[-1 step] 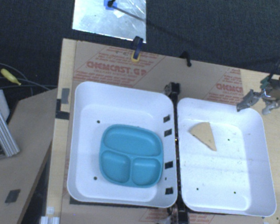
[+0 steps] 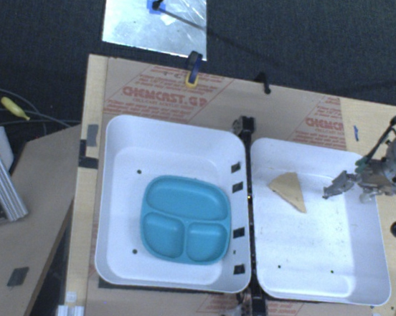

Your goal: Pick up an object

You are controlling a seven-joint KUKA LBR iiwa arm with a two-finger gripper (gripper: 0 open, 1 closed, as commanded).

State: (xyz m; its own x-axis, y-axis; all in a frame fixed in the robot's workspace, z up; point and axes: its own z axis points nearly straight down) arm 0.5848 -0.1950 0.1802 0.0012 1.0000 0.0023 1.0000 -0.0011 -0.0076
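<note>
Camera view: metal hand [image 2: 352, 187], fingers spread apart, hovers at three o'clock of the flat tan wedge [image 2: 289, 191] lying in the smooth right bin [image 2: 327, 279]; glossy blue tray [image 2: 185, 219] fills the left bin [image 2: 123, 180].

Pincer [image 2: 350, 187] beside tan wedge [image 2: 289, 190]

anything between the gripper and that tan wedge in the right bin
Nothing. In the camera view, only bare white floor of the right bin separates the gripper from the tan wedge.
</note>
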